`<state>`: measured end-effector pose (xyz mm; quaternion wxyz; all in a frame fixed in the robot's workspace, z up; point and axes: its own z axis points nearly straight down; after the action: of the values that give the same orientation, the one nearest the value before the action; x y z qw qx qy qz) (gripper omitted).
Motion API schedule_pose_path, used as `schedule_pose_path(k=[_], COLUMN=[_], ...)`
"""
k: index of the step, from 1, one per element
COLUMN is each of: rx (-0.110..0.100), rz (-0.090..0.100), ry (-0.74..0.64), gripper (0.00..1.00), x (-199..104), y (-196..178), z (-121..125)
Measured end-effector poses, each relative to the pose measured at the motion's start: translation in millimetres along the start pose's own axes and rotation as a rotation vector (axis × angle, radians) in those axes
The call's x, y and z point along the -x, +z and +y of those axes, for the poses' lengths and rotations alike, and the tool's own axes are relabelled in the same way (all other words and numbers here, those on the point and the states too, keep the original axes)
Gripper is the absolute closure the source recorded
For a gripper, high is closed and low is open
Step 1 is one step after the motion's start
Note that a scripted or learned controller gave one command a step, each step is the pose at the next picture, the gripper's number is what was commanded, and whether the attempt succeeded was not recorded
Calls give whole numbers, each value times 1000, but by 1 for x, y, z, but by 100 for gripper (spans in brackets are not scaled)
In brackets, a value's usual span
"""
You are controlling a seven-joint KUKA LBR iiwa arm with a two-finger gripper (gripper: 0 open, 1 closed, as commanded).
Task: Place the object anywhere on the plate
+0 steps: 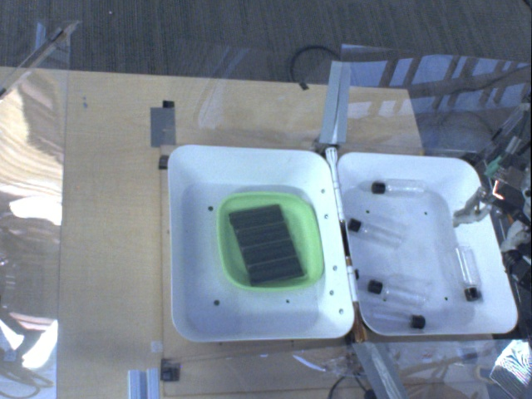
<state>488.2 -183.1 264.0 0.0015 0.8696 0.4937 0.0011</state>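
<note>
A lime-green square plate (229,223) sits in the left white bin (187,248). A dark grey ribbed rectangular block (265,244) lies flat on the plate, tilted a little, within its rim. My gripper (470,211) is at the right rim of the right bin (432,173), far from the plate. Only its grey tip shows, and nothing is seen in it. The rest of the arm (509,173) is cut off by the frame's right side.
Several clear tubes with black caps lie scattered in the right bin, such as one at the back (397,188), one by the left wall (374,233) and one near the right wall (465,268). A metal divider (335,110) stands behind the bins on the wooden bench.
</note>
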Motion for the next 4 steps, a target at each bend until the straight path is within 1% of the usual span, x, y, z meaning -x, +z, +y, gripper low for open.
schedule_pose_path(k=[1,2,3,4], rx=[1,6,-2,-2], rz=[0,0,1,1], ry=[81,72,-27,-26], gripper=[0,100,100,0], x=[13,11,-48,-48], y=[-8,-19,96,96], z=[8,9,-30,-30])
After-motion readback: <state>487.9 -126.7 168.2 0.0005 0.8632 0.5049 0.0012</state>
